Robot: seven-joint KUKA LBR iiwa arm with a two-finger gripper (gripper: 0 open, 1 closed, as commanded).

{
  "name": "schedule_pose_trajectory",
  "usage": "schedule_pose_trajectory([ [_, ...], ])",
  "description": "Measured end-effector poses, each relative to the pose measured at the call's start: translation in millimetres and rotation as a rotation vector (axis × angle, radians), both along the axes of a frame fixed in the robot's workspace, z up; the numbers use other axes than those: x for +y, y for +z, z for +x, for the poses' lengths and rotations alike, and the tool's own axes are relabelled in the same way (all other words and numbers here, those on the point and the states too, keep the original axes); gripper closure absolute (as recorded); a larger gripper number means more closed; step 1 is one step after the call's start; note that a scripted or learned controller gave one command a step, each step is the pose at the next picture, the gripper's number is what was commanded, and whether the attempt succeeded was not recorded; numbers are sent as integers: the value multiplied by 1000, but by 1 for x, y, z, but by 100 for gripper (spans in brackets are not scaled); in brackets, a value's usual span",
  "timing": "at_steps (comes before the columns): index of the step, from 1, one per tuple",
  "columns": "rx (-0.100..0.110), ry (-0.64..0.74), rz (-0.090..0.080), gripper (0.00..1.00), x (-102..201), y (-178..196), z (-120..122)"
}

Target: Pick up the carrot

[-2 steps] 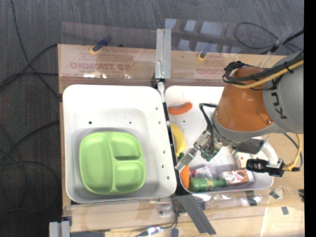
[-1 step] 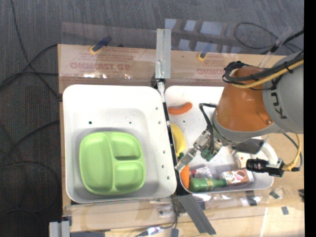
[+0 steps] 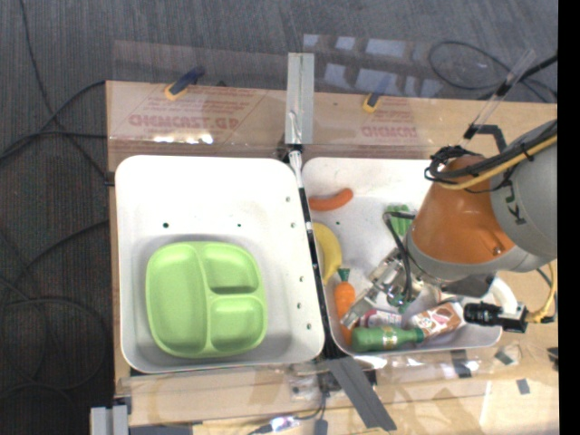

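Note:
The carrot (image 3: 344,299) is small and orange with a green top. It lies near the left wall of the right bin (image 3: 362,208), just below a yellow banana (image 3: 326,247). My gripper (image 3: 370,303) hangs low in the right bin, right beside the carrot on its right side. The arm's orange band (image 3: 458,225) rises behind the gripper and hides part of the bin floor. I see nothing lifted off the bin floor.
A green bottle (image 3: 385,337) and a snack packet (image 3: 437,318) lie along the right bin's front wall. An orange sausage (image 3: 332,198) sits at its back left, with a green item (image 3: 399,216) near the arm. The left bin (image 3: 181,184) holds a green divided plate (image 3: 207,297).

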State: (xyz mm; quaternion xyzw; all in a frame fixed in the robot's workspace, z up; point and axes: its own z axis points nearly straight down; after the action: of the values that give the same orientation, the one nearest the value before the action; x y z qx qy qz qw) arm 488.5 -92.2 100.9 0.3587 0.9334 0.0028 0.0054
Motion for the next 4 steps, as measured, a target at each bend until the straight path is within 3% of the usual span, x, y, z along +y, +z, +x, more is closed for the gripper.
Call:
schedule_pose_trajectory([
  [1, 20, 2, 11, 100, 5, 5, -4],
  [2, 17, -210, 1, 100, 56, 82, 95],
  [3, 17, -211, 1, 0, 56, 82, 95],
  [4, 19, -129, -1, 0, 29, 79, 29],
])
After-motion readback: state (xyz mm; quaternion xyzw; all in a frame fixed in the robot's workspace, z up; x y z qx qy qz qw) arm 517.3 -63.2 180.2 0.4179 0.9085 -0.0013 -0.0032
